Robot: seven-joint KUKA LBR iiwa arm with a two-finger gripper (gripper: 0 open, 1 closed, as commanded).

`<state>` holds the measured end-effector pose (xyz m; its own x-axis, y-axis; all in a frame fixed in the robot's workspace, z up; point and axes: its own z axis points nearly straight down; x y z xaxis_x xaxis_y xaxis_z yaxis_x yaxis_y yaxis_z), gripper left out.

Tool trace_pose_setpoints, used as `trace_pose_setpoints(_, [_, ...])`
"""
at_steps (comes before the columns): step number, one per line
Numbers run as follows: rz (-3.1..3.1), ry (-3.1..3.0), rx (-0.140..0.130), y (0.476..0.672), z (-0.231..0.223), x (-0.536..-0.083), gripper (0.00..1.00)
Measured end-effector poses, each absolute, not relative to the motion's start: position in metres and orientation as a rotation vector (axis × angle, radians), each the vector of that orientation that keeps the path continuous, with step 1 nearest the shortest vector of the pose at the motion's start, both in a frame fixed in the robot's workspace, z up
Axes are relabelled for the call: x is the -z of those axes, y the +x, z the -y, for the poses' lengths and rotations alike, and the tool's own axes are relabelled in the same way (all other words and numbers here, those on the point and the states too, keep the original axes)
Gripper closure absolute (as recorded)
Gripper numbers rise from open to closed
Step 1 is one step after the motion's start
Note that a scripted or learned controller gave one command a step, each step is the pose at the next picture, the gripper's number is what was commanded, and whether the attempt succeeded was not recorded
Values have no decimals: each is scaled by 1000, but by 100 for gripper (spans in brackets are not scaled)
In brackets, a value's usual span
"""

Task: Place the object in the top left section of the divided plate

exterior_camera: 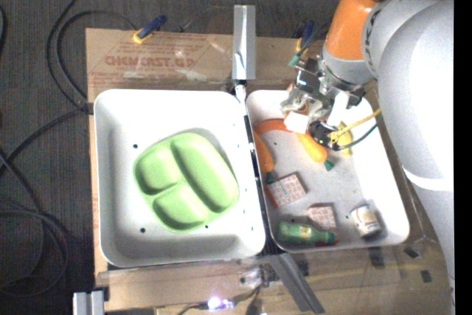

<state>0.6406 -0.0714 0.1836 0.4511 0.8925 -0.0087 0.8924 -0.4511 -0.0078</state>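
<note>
The green divided plate [186, 181] lies in the left bin [110, 158], with two sections toward the top and one below; nothing lies in them. My gripper [304, 113] hangs low over the upper part of the right bin [385, 181], below the orange wrist band. Right beneath it lie an orange curved piece [267, 125] and a second orange piece [315, 149]. A small white block [295, 122] shows at the gripper's tip; I cannot tell whether it belongs to the gripper or is a loose thing.
The right bin also holds a carrot [262, 153] along its left wall, a checkered cracker [287, 189], a smaller cracker [322, 216], a green bottle [306, 234] and a small can [366, 219]. A raised divider separates the bins.
</note>
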Motion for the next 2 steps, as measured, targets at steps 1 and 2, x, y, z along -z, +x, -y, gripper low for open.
trace_pose_setpoints(1, [1642,-2669,-23,629,95,-112,100])
trace_pose_setpoints(2, [1611,-2692,-14,607,85,-179,100])
